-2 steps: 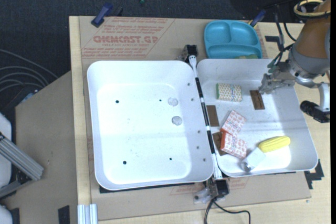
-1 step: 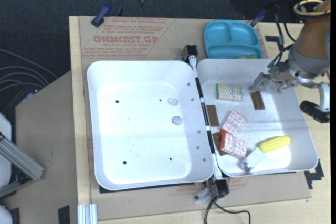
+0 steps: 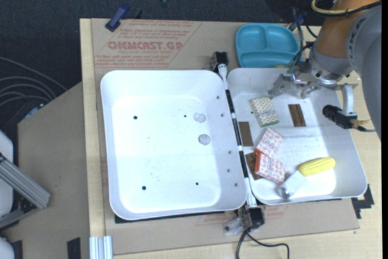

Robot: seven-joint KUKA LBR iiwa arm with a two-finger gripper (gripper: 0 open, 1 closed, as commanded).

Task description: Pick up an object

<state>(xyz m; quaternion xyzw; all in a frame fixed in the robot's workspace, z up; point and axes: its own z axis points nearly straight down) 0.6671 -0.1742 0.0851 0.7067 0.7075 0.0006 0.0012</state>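
Step in hand: the approach is judged to be under way; nothing is seen between the fingers of the gripper (image 3: 295, 83), so no object is counted as picked.
Gripper: it is held over the far end of the right bin (image 3: 348, 148), above the bin floor, with its two fingers spread apart and nothing clamped.
Objects to pick: all are found in the right bin. A small patterned packet (image 3: 265, 110) lies just in front of the gripper, a brown bar (image 3: 296, 115) beside it, a red-and-white packet (image 3: 269, 142) nearer the middle, a second one (image 3: 267, 166) below that, and a yellow corn cob (image 3: 317, 166) toward the near edge.
Left bin: the left bin (image 3: 115, 148) is not concerned in this step.
Next move: one object is to be chosen, probably the small patterned packet as the nearest; the spread fingers are to be centred over it, lowered, and closed.
Risk: flat packets are judged hard to catch.
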